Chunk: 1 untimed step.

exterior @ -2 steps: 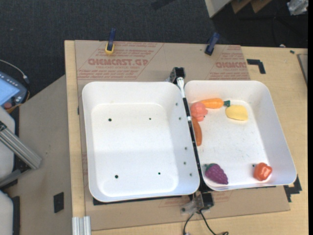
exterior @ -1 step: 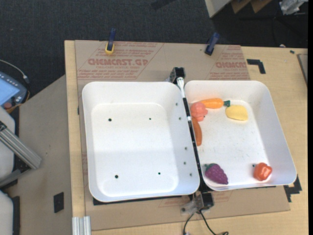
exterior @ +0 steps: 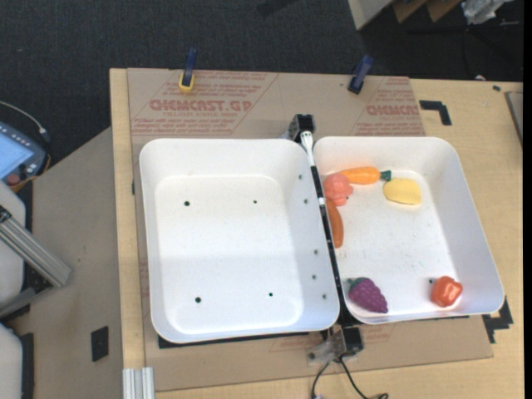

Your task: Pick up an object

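Observation:
The right bin [exterior: 465, 214] holds several toy foods. An orange carrot [exterior: 361, 174] lies near its back left, beside a yellow lemon [exterior: 402, 191]. A pink piece [exterior: 337, 188] sits against the left wall, with a long orange piece [exterior: 335, 224] just in front of it. A purple grape bunch [exterior: 367, 294] rests at the front left and a red pepper [exterior: 446, 291] at the front right.
The left bin [exterior: 224, 239] stands beside the right one on a cardboard sheet [exterior: 125, 223]. Two clamps [exterior: 188, 71] [exterior: 361, 73] grip the sheet's back edge. A cable and clip [exterior: 341, 347] lie at the front between the bins.

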Motion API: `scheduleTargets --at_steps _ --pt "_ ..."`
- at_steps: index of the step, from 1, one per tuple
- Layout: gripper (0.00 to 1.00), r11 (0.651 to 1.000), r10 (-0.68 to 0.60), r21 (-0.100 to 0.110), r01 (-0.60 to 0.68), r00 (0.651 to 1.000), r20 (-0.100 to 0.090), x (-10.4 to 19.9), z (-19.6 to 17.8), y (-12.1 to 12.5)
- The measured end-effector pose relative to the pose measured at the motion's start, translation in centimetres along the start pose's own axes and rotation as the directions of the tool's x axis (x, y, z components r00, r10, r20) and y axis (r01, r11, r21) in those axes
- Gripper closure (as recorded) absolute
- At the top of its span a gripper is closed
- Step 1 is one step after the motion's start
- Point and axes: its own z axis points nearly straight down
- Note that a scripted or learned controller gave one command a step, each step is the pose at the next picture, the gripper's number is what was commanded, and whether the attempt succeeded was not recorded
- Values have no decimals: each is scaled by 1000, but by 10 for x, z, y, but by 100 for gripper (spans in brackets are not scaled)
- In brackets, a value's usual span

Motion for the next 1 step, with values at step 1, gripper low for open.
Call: scheduleTargets --at_steps 1 --pt "100 1000 0 0 0 1000 0 21 0 0"
